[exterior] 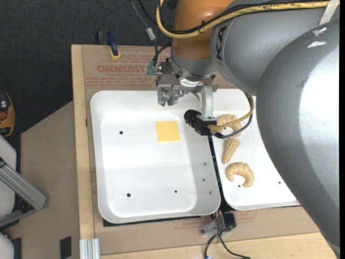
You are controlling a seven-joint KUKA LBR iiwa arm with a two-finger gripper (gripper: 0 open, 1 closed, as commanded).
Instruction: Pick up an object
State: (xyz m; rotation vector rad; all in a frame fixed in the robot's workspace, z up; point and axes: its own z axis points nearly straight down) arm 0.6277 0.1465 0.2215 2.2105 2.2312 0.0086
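1. Yellow flat square, apparently a slice of toy cheese [167, 131], lies flat on the floor of the left bin [108, 161], in that bin's upper middle area, not touching any wall.
2. Gripper [169, 98] stands just above the cheese square in the view, over the left bin's far edge. A clear strip of white bin floor separates the two; no contact.
3. Gripper state: the metal fingers point down toward the bin and nothing is seen between them. How far apart they stand cannot be told from this angle.
4. Arm pose: the grey arm [280, 63] enters from the right of the left bin and crosses above the right bin [269, 193]. The orange band [202, 9] sits directly above the wrist, which is turned downward over the left bin's far rim. Yellow and black cables loop around the wrist.
5. Right bin contents, all to the right of the cheese square: a croissant-shaped item [240, 174] near the divide between the bins; a cone-shaped pastry item [230, 150] just beyond it; a further tan item [226, 121] beyond that, partly hidden by a black fitting on the arm.
6. Both bins rest on a brown cardboard sheet [86, 198] bearing red lettering beyond the left bin's far edge.
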